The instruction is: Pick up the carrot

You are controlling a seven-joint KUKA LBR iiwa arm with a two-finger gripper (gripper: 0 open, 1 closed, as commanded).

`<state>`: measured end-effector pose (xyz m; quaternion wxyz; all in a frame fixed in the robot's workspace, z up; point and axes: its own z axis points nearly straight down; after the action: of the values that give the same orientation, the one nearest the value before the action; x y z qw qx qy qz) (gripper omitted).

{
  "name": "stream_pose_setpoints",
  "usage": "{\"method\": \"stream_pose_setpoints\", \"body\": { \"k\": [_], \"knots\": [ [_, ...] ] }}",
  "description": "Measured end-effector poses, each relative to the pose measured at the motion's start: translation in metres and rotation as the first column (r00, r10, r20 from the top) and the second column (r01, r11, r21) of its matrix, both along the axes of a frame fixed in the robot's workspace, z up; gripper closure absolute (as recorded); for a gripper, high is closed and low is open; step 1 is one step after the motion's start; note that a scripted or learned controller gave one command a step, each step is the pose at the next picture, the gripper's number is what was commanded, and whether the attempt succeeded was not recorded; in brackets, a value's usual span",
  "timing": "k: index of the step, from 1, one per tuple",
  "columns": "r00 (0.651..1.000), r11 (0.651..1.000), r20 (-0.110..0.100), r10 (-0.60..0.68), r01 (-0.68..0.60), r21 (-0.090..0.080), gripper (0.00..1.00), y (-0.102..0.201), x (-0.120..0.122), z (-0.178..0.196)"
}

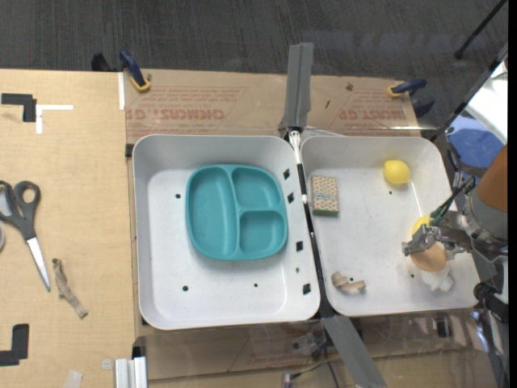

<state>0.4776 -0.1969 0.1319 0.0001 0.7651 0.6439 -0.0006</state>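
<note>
Orange carrot (pixel 429 257) by right bin's (pixel 380 301) right rim | jaws (pixel 422 242) above it, state unclear.

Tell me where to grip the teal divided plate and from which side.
Pinch the teal divided plate at its right rim, from above: it lies flat in the left bin, so only the raised rim gives an edge.

The teal plate (pixel 237 212) sits in the white bin (pixel 153 241). Right of the plate lies a small sponge (pixel 325 194) with a dotted tan top and a green edge. Farther right of the plate is a yellow lemon (pixel 396 172). Left of the plate, on the light brown worktop (pixel 65 217), lie scissors (pixel 24 225) with grey handles.
</note>
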Motion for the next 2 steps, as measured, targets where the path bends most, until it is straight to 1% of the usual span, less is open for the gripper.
{"method": "stream_pose_setpoints", "body": {
  "k": [1,2],
  "knots": [
    [0.931,0.931,-0.001,-0.366,0.366,-0.002,1.0,0.015,0.033,0.137],
    [0.976,0.976,0.0,-0.22,0.22,-0.002,1.0,-0.005,0.002,0.215]
  ]
}}
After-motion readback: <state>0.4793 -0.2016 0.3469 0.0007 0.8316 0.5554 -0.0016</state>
